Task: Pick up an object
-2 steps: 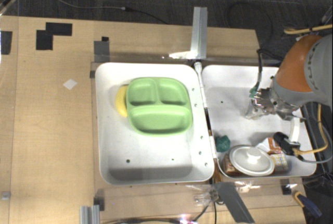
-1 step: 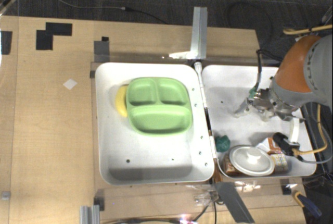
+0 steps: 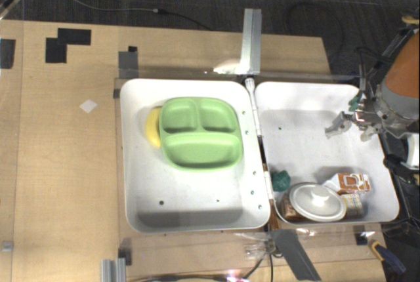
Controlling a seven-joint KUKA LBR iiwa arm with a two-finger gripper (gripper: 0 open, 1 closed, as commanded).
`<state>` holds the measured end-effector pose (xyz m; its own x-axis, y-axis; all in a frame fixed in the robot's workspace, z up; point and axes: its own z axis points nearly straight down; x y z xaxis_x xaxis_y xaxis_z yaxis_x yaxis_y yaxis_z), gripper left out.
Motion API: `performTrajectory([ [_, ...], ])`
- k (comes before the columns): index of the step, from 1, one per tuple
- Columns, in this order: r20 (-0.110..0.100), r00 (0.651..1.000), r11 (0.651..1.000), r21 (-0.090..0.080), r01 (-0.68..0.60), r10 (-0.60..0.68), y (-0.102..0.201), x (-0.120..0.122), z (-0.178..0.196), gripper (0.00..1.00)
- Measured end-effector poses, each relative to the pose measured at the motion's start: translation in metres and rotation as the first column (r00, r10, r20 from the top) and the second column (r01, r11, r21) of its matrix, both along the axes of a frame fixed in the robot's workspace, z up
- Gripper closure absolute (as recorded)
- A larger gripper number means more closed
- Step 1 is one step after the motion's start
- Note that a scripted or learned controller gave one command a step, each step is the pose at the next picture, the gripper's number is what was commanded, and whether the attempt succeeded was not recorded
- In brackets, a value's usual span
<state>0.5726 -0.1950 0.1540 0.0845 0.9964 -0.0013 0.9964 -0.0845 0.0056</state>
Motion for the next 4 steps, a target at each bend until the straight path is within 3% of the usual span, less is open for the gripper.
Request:
performTrajectory([
  [1, 0.005, 0.999, 0.999, 0.003, 0.049, -0.049, 0.099, -0.022, -0.065, 0.0],
  [2, 0.012, 0.999, 0.999, -0.001, 0.048, -0.048, 0.097, -0.019, -0.053, 1.0],
  [3, 0.012, 0.999, 0.999, -0.001, 0.048, -0.048, 0.097, -0.019, -0.053, 0.0],
  [4, 0.012, 0.999, 0.999, -0.001, 0.048, -0.048, 0.097, -0.019, -0.053, 0.0],
])
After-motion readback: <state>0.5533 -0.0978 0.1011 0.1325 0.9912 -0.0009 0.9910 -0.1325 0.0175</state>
